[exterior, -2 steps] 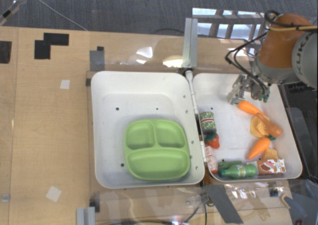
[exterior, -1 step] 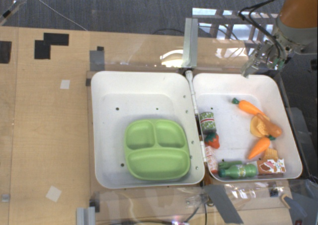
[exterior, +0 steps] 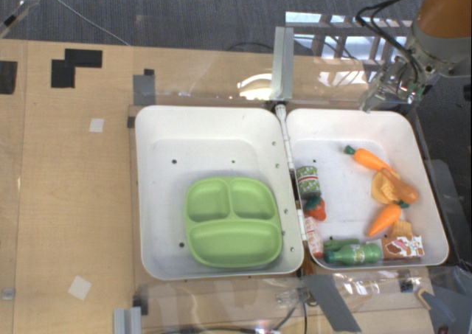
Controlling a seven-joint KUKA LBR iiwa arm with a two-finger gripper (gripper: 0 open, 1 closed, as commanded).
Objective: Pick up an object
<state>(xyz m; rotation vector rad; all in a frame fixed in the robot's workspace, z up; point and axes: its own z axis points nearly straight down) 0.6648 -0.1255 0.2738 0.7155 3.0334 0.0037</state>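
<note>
My gripper (exterior: 389,96) hangs over the far rim of the right bin (exterior: 335,137), near its back right corner. Its fingers are spread open and nothing sits between them. Below it in the right bin lie an orange carrot (exterior: 366,158), a second carrot (exterior: 383,217) and a yellow chip-like piece (exterior: 383,189). Along the near wall rest a green bottle (exterior: 352,253) on its side and a small red and white carton (exterior: 403,246). By the left wall are a green-labelled can (exterior: 307,180) and a strawberry (exterior: 316,209).
The left bin (exterior: 162,148) holds a green divided plate (exterior: 232,220). A metal divider post (exterior: 283,60) rises between the bins at the back, with a metal rack (exterior: 346,37) behind the right bin. Wooden bench lies to the left.
</note>
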